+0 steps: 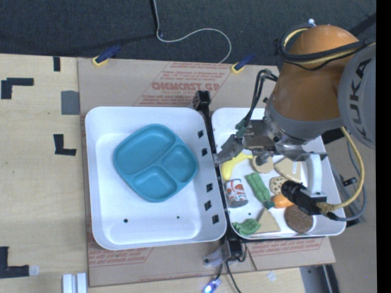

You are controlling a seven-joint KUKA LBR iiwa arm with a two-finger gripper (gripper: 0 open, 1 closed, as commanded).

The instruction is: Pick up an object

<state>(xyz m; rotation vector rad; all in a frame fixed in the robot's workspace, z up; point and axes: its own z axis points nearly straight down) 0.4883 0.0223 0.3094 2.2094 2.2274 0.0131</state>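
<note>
My gripper hangs low over the left part of the right bin, under the orange wrist band. It sits just above a yellow banana-shaped toy. Nothing can be seen held in it. Below it lie a red and white can, a green pickle and a green leafy piece. Further right are an orange piece, a brown disc, a tan wedge and a speckled cookie. The arm hides the bin's far right part.
The left bin holds a blue divided plate near its middle. A black divider runs between the two bins. A white cable loops on the dark surface behind the cardboard.
</note>
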